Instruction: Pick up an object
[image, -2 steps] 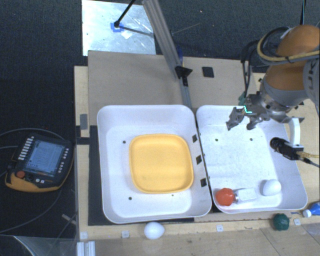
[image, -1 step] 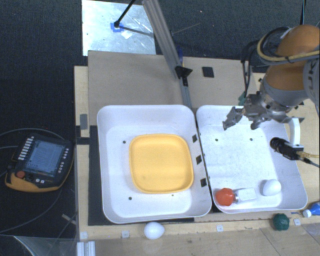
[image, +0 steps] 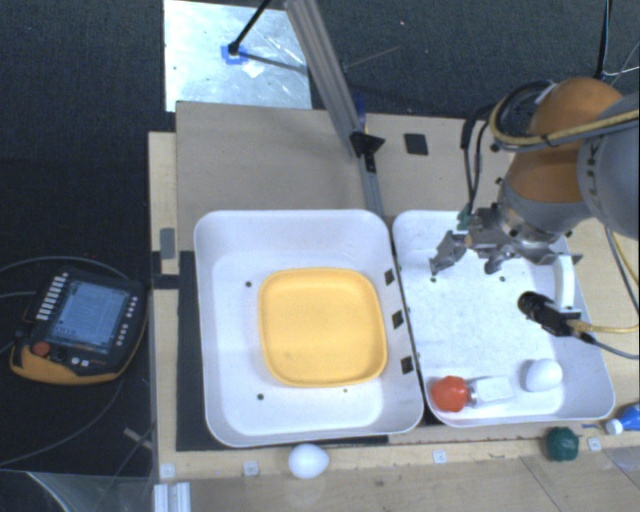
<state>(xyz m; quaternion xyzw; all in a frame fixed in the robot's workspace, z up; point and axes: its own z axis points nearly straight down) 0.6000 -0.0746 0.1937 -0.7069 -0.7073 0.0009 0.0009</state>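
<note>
Two white bins are seen side by side. One yellow plate (image: 323, 326) lies flat in the left bin (image: 225, 250). In the right bin (image: 600, 385), along the lower edge of the frame's right half, three objects are counted: one red ball (image: 449, 393), one white egg-shaped object (image: 542, 375), and between them one white oblong piece (image: 492, 390) with its long axis left-right. The gripper (image: 470, 256) is held above the upper part of the right bin, fingers spread apart, with nothing between them. One white egg (image: 308, 461) and one green ball (image: 561, 443) lie outside the bins, at the lower edge.
</note>
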